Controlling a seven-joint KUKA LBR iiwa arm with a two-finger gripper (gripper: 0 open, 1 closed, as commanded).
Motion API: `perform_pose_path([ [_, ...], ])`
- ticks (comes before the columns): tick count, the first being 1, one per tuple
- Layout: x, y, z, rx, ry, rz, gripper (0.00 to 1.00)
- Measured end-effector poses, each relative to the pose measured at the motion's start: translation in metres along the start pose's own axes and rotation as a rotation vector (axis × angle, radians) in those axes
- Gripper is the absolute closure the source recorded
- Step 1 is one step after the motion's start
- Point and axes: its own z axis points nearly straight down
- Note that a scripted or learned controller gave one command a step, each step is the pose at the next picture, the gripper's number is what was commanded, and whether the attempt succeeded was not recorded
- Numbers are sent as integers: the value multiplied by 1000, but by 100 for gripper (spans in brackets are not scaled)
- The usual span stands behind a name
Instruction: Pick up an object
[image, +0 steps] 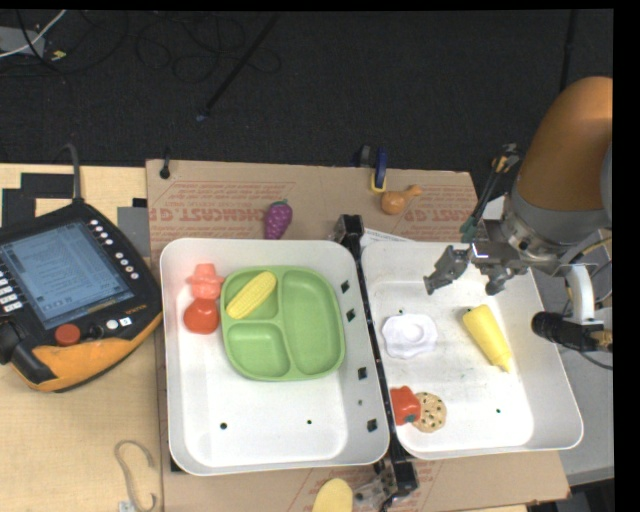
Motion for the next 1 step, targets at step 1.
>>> perform_pose_path([
  [1, 0, 2, -7, -12, -1, -2, 0],
])
